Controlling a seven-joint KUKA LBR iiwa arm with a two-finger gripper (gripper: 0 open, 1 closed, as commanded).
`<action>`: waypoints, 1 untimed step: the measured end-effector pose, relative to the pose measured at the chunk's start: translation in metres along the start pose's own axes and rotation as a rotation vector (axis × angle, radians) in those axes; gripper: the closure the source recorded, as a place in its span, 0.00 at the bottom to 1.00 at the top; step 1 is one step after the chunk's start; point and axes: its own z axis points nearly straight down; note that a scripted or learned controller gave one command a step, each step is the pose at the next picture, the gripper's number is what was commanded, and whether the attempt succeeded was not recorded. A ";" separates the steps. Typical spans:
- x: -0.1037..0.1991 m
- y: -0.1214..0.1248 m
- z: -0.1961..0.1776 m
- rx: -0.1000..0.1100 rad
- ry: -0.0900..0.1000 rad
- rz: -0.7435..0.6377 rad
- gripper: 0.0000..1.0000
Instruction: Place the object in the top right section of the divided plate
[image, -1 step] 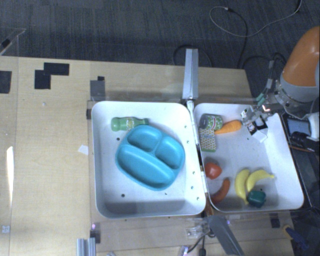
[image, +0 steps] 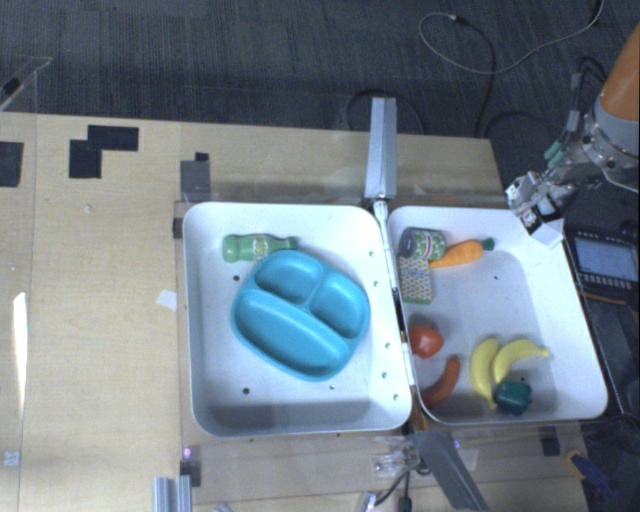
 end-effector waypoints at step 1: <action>0.006 -0.031 -0.005 0.001 0.000 -0.028 1.00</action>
